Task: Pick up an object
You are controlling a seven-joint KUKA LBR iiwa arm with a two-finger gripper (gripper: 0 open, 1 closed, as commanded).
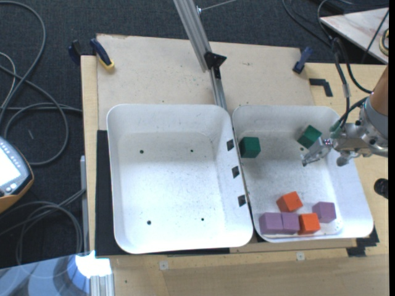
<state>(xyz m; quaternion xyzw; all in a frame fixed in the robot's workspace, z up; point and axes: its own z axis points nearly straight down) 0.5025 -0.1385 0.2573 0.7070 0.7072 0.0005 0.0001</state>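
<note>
Near row, right bin (358, 193): four blocks clustered at the near edge. Two purple: one long purple block (278, 222), its long axis running left to right, and one small purple cube (324, 211) to the right. Two orange: one orange cube (309, 223) touching the right end of the long purple block, and a second orange cube (289, 201) just behind, turned slightly off square.
Far part, right bin: two green. One green cube (249, 147) near the left wall, sitting square to the bin. One tilted green cube (309, 136) further right, one corner pointing away, just beside the hand.
Count: six blocks in all, every one in the right bin.
Hand (311, 156): enters from the right over the right bin, fingers pointing left and down. No block is seen between the fingers; how far apart they stand cannot be told.
Arm (376, 125): grey, low over the bin's right rim, with cables trailing behind it.
Left bin (117, 184): white, speckled, touching the right bin along a shared rim.
Obstructions: the tilted green cube lies closest to the fingers; the near cluster is packed, blocks touching.
Worktop (154, 73): bare board beyond the bins; a slanted metal rail (194, 26) meets it at the far side, and blue clamps (102, 53) sit at the far corners.
</note>
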